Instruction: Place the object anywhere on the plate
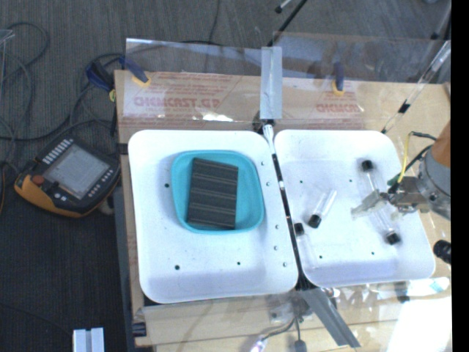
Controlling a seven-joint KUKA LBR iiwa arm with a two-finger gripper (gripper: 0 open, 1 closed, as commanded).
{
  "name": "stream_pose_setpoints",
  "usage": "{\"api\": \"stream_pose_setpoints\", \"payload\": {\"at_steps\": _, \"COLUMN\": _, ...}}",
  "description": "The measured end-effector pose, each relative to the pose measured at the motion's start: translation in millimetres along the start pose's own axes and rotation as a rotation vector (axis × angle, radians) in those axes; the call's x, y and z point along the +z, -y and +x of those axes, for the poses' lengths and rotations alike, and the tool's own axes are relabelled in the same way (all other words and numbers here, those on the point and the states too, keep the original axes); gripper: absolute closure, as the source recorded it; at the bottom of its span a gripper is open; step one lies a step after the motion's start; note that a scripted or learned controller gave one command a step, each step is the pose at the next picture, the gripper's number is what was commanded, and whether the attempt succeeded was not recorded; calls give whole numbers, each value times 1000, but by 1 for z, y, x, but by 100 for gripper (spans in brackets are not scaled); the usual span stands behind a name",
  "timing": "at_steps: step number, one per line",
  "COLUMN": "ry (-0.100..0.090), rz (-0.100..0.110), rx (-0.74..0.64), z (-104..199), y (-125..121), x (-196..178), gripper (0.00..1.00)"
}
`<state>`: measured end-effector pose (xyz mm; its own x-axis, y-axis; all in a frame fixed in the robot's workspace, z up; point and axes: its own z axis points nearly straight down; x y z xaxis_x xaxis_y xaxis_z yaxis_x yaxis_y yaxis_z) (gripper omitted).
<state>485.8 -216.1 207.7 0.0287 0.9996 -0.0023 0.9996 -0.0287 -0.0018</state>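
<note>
The plate (217, 192) is teal, squarish with rounded corners, and sits in the left bin (212, 270), a little toward the bin's far side. A dark ribbed block (213, 193) lies flat on the plate, inside its rim. The block's long axis runs from the plate's far edge to its near edge, leaning slightly so that the far end sits a touch to the right of the near end. Its ribs run crosswise to the long axis.

The right bin (344, 270) touches the left one along a shared seam just right of the plate. In it, well apart from the plate, lie three clear tubes with black caps: one (320, 209) near the seam, one (366, 166) farther back, one (388, 233) toward the bin's right side. The claw (375, 204) hovers over the right bin, among these tubes, well to the right of the plate; its pale fingers stand spread, with nothing seen between them. The arm (440, 174) comes in from the right.

A pendant (67, 177) with a grey screen lies on the floor left of the bench (190, 101).
</note>
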Motion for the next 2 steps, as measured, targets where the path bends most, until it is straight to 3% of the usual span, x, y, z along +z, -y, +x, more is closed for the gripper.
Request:
{"api": "stream_pose_setpoints", "payload": {"at_steps": 1, "ry": -3, "rz": 2, "rx": -24, "z": -2, "y": 2, "x": 88, "gripper": 0}}
{"api": "stream_pose_setpoints", "payload": {"at_steps": 2, "ry": 1, "rz": -1, "rx": -39, "z": 9, "y": -13, "x": -52, "gripper": 0}}
